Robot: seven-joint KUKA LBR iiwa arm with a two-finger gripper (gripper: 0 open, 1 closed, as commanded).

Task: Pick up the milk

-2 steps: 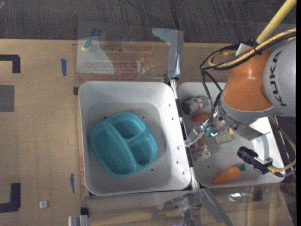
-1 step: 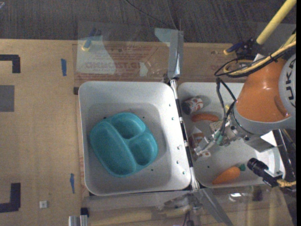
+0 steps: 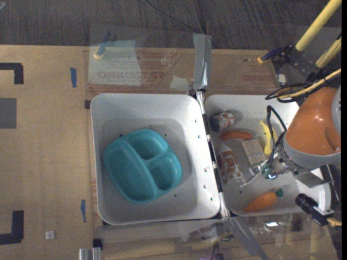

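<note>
The milk [image 3: 231, 166] is a small white carton with brown and red print, lying flat at the left side of the right bin [image 3: 238, 207], close to the wall between the two bins. My gripper [image 3: 261, 172] hangs low over the middle of the right bin, a short way to the right of the carton and apart from it. The grey wrist with its orange band [image 3: 314, 126] covers the bin's right part.
In the right bin are a small can [image 3: 222, 121], a red sausage [image 3: 236, 135], a yellow banana [image 3: 267, 136], a beige cracker [image 3: 253, 151] and an orange carrot [image 3: 262, 201]. The left bin [image 3: 108, 112] holds a teal divided plate [image 3: 142, 164].
</note>
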